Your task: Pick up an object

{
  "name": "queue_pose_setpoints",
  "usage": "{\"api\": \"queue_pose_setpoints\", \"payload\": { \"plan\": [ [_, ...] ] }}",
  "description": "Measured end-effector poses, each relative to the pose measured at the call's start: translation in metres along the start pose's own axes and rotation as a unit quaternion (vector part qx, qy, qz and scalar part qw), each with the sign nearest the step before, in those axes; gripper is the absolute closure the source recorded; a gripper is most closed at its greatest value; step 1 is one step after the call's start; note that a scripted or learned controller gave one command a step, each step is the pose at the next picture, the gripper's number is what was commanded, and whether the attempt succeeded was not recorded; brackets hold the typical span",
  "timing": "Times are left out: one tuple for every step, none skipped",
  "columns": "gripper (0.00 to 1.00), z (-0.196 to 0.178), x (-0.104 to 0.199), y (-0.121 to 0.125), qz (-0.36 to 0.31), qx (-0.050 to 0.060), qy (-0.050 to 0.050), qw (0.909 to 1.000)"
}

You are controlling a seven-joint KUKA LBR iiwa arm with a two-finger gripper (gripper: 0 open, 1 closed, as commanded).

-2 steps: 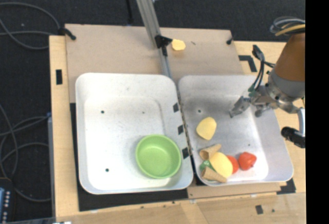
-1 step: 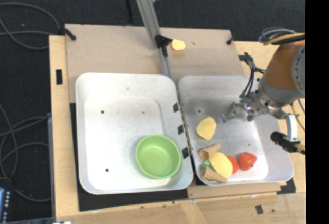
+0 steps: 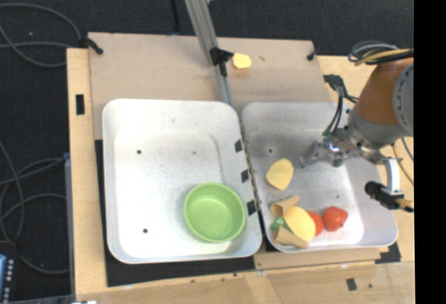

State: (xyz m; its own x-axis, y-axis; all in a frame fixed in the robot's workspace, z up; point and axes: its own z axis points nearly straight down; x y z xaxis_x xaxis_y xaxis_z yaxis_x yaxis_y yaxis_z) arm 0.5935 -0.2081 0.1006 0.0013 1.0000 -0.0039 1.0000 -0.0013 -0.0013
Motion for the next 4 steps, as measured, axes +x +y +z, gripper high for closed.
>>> {"api": "queue_pose_setpoints", "payload": {
  "plan": [
    [1.0, -0.012, 0.0, 0.001, 0.0, -0.002, 0.0, 1.0],
    [1.0, -0.069, 0.008, 0.007, -0.003, -0.004, 0.002, 1.0],
    [1.0, -0.132, 0.002, 0.005, -0.003, -0.005, 0.001, 1.0],
    [1.0, -0.18, 0.007, 0.001, -0.004, -0.005, 0.001, 1.0]
  ]
}}
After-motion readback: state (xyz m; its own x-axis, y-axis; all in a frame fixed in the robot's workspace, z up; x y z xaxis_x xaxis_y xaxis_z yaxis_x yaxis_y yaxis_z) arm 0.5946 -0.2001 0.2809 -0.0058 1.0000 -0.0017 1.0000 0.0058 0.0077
